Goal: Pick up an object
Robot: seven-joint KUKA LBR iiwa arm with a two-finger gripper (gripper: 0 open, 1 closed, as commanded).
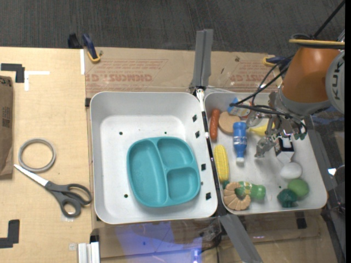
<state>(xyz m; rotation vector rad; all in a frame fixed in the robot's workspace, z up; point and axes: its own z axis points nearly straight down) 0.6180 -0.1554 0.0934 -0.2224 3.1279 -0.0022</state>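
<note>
The right bin holds several toy foods. Among them are a blue bottle, a yellow corn cob, an orange-red carrot, a tan round disc, a white egg, a green apple and a broccoli piece. A round tan pastry lies at the front beside a small green piece. My gripper hangs over the bin's middle, right of the bottle and above the egg. Its fingers stand open with nothing between them. A yellow piece is partly hidden behind it.
The left bin holds a teal divided plate. On the bench to the left lie scissors and a tape roll. Cables run from the arm across the right bin's back edge.
</note>
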